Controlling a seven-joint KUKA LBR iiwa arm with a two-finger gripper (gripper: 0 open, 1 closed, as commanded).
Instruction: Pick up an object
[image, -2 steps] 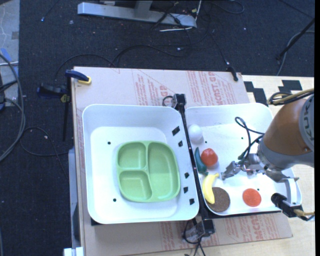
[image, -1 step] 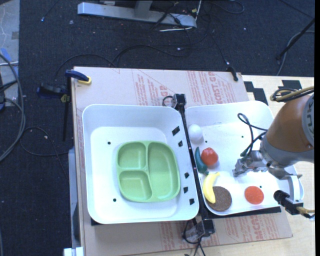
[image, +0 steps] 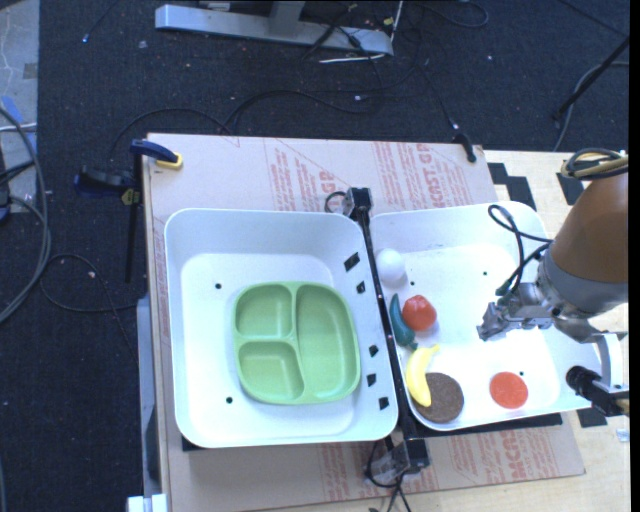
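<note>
- Camera view shows my end effector (image: 497, 322) low over the right bin (image: 455, 232), on a bare white patch in the middle of it.
- I cannot tell if it is spread or pressed together; it is too small and dark. I see nothing in it.
- My things to pick all lie in this bin: a red tomato (image: 419, 313) to the left of me, with a green pepper (image: 399, 322) touching its left side.
- A white ball (image: 389, 266) sits farther away, by the wall between the bins.
- A red disc (image: 509, 390) lies near, on its own. A yellow banana (image: 420, 373) touches a brown cookie (image: 443, 396) at the near edge.
- I think the red disc is close, but flat things are hard to pinch.
- The tomato is round and tall, so I would go left, come straight down over it, and squeeze gently.
- I must not bump the pepper.
- The left bin (image: 190, 240) holds a green tray (image: 297, 343).
</note>
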